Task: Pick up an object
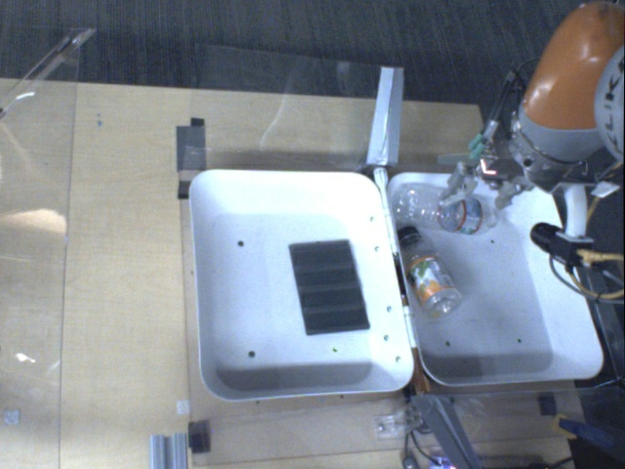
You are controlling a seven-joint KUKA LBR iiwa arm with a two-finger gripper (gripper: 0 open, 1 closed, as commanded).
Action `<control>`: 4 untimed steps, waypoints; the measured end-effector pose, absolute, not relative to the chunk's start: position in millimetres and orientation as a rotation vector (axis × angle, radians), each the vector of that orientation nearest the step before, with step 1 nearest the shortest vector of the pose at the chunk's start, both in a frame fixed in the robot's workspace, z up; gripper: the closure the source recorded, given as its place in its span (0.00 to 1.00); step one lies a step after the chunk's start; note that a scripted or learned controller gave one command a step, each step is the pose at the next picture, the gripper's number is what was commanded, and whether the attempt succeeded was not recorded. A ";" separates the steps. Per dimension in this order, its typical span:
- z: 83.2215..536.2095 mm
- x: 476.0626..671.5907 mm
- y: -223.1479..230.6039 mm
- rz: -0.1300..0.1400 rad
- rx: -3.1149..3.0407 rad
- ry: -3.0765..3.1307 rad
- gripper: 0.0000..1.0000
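While the two-finger gripper hung over the right white bin, fingers spread around a clear crumpled plastic bottle, a black-capped, orange-labelled bottle lay just below it.

open floor right of bottle

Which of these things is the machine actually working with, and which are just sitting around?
Part of the job:
- tool, over the right bin
- clear plastic bottle, right beneath the tool
- small bottle with a dark cap, lying in the same bin

Just lying about:
- dark ribbed slab in the left bin
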State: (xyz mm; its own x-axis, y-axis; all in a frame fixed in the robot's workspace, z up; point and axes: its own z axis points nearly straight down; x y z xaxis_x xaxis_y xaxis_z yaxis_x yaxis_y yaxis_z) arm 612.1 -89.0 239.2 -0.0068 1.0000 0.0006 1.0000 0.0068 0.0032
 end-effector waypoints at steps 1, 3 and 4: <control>188.5 637.9 -146.9 0.005 2.051 2.373 0.00; 157.7 670.7 -174.3 0.007 2.105 2.322 0.00; 93.4 673.3 -188.0 0.010 2.078 2.341 0.00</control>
